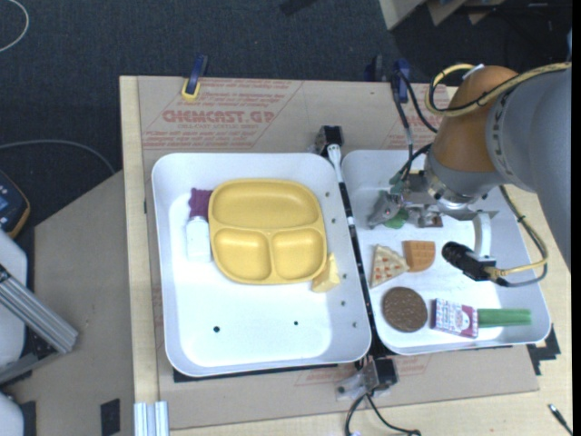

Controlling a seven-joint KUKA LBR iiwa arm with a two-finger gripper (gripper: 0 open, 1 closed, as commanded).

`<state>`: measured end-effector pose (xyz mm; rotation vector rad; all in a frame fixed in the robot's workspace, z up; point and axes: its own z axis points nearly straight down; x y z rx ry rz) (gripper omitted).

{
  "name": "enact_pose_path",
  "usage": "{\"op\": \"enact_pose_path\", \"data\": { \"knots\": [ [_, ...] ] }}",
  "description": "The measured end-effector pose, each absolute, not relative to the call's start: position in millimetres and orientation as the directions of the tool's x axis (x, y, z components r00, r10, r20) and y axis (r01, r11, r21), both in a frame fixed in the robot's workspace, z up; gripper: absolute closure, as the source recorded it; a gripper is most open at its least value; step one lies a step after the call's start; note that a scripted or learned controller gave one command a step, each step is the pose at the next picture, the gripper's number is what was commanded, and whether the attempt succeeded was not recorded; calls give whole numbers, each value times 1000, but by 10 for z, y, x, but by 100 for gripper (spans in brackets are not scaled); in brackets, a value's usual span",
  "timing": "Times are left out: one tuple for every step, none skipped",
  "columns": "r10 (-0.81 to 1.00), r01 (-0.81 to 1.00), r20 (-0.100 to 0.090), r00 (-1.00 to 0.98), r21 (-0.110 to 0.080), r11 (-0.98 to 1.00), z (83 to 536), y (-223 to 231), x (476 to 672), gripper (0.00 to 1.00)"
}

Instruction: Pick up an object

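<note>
Jaws (388, 209) seemingly slightly apart, apparently empty, low over right bin (363, 175).

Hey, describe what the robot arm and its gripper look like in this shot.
The arm is a thick, rounded grey tube with a glossy orange band above the wrist. Yellow and black cables loop around the orange section and trail down past the right bin. The gripper is a small cluster of metallic grey parts with dark fittings and a touch of red.

I count two white bins (172, 243), one yellow tray (268, 230), one pizza slice (388, 263), one brown cookie (404, 308), one green stick (504, 316).
</note>
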<state>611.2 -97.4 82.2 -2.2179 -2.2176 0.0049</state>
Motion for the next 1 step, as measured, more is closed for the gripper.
{"op": "enact_pose_path", "data": {
  "knots": [
    [1000,1000,0,1,1,-1,957,-979,6127,100]
  ]
}}
